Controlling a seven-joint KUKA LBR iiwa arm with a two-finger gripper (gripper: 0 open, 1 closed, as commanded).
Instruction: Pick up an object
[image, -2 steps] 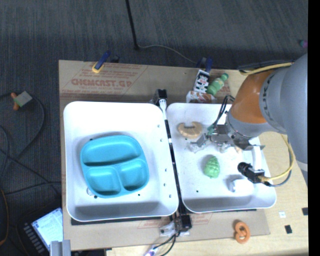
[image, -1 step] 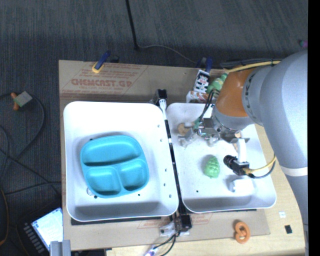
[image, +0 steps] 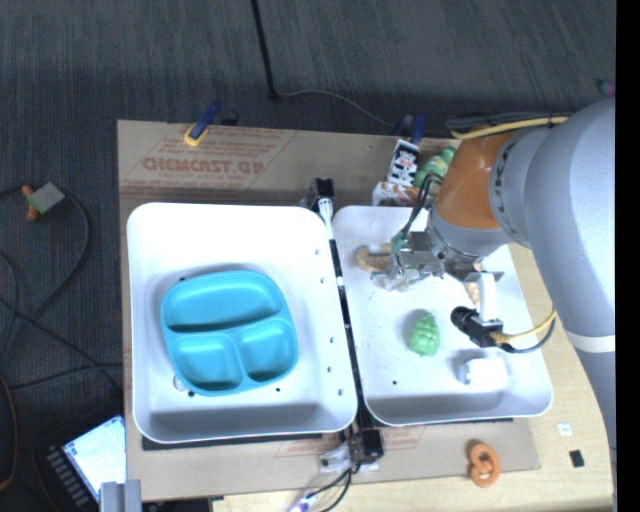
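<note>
We see grey arm (image: 560, 200) with orange band reaching in from right, bent down over right bin (image: 520, 405). Gripper (image: 410, 262) low near bin's back left part. We cannot tell its grip. Green bumpy object (image: 423, 332) lies in middle of right bin, just below gripper, apart from it. Blue tray (image: 230, 330) sits in left bin (image: 150, 240). Board (image: 290, 160) behind reads "CHEMCAST GP".

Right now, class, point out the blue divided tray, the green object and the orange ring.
Blue divided tray (image: 230, 332), camera view, centre ridge.
Green object (image: 423, 332), camera view, its middle.
Orange ring (image: 485, 463), camera view, its band.
</note>
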